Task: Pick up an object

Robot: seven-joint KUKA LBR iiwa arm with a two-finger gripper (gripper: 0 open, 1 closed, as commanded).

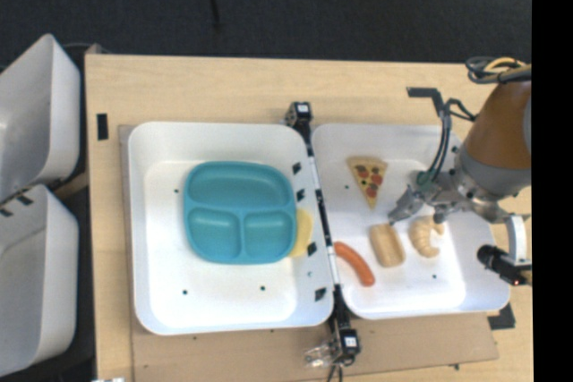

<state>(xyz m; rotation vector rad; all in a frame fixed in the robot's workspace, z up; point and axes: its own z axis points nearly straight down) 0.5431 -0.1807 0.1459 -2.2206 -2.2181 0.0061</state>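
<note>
Where the bench carries its two shallow white plastic bins, the left-hand white bin (161, 300) holds a teal three-compartment plastic plate (238, 212), lying flat and well left of the jaws; a pale yellow flat piece (304, 233) shows from under its right edge, shape not clear.

The right-hand white bin (403, 304) holds four toy food items. An orange-red toy sausage (354, 264) lies slanted at the bin's left side, below and left of the jaws. A tan toy pizza slice with red dots (368, 177), point downward, lies above and left of the jaws. A light brown toy bread roll (387, 245), oblong and matte, lies just below the jaws, slightly left. A cream-coloured lumpy toy croissant (424, 237), pale with ridged folds, lies just below and right of the jaws, beside the roll.

The grey two-finger gripper (419, 207) of the orange-banded arm (500, 139) hangs above the roll and croissant; its fingers are spread apart, with nothing between them.
</note>
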